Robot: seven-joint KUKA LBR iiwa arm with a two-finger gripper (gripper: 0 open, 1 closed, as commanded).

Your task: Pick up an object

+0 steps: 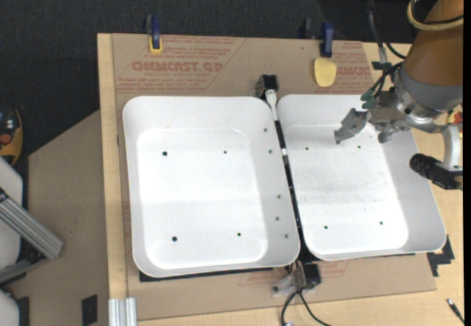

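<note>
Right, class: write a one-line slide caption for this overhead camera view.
Robot arm poised over the right bin, beside the left bin.

Brown bench board (221, 59), two white bins (202, 185), side by side

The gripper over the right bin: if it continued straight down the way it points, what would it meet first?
Most likely the bare white floor of the right bin. The gripper hangs over its upper part with nothing visible beneath; its height is unclear from this slant.
</note>
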